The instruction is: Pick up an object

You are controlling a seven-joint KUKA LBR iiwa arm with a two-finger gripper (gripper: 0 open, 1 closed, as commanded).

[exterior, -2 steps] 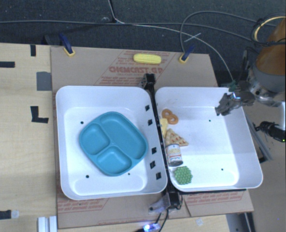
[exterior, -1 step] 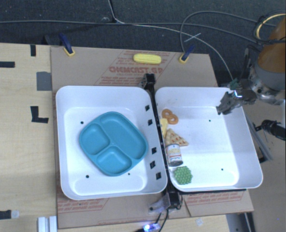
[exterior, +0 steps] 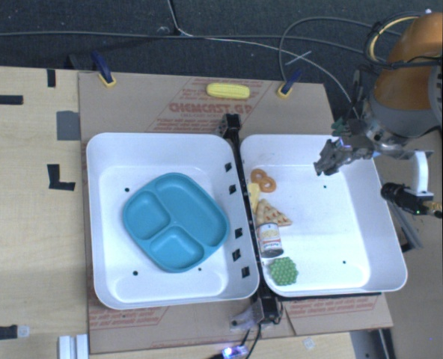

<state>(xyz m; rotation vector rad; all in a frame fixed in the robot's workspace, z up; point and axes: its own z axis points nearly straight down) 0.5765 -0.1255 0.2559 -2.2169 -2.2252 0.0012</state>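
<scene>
Your end effector [exterior: 331, 161] hangs over the upper right part of the right bin [exterior: 356, 223], well apart from anything it might take; you cannot tell from this slanted view whether it is apart or together, and nothing shows in its grip.

The candidates all lie crowded against that bin's left wall, likely pushed or dropped there: a small pretzel-like ring [exterior: 263, 179] at the top, a tan wedge [exterior: 272, 215] below it, a small can [exterior: 269, 240] under that, and a green bumpy ball [exterior: 283, 271] nearest the front edge.

The left bin [exterior: 102, 200] holds a blue divided plate [exterior: 175, 221]. A yellow piece [exterior: 227, 90] rests on the surface behind the bins.

Because the items hug the wall, judge your approach carefully: the divider leaves little room on that side.
</scene>
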